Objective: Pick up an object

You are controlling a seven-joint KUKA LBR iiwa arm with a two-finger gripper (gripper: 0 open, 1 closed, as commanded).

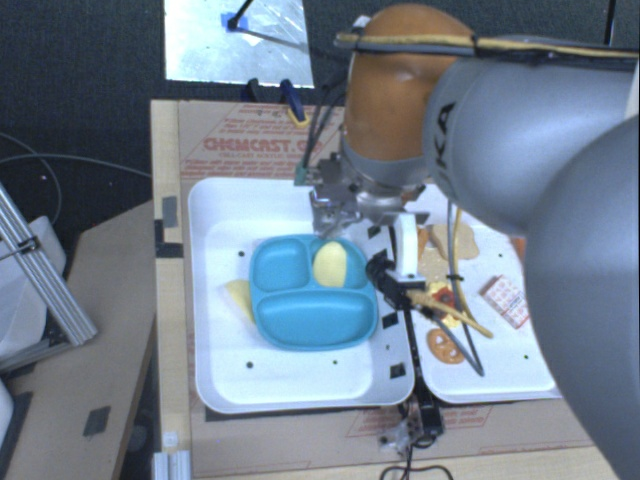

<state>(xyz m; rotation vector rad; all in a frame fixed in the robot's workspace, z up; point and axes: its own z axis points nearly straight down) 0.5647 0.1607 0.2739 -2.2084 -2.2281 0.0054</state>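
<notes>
Camera view, left to right: blue plastic divided plate (pixel 305 318) in left white bin (pixel 215 298), w/ pale yellow egg-shaped object (pixel 330 265) in its upper-right compartment; gripper (pixel 335 223) just above it; right white bin (pixel 520 373) w/ assorted small items.

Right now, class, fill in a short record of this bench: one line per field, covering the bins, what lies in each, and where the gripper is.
Left bin: holds a blue divided plate
On the plate: a pale yellow egg-shaped object, in the upper right compartment
Beside the plate: a pale yellow piece, at its left edge
Right bin: holds a jumble of small items, including a round orange piece and a red-and-white packet
Gripper: just above the egg-shaped object
Grasp: cannot tell from this view
</notes>
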